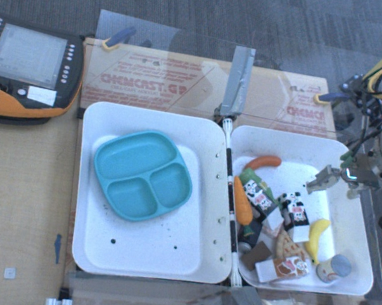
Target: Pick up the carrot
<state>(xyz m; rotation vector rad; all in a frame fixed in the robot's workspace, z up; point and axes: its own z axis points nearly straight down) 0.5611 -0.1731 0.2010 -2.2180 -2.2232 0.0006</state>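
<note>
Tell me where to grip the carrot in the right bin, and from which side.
Grip the carrot across its thick middle, coming straight down. It lies flat along the right bin's left wall, with the toy cows crowding its other side, so a side approach looks blocked. Probably close the gripper across its width; room for the fingers looks tight.

smooth matt plastic plate [143, 175]

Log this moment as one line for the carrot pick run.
gripper: above right bin, open, holding nothing | carrot: lying at that bin's left wall, ungrasped | blue plate: left bin
</note>
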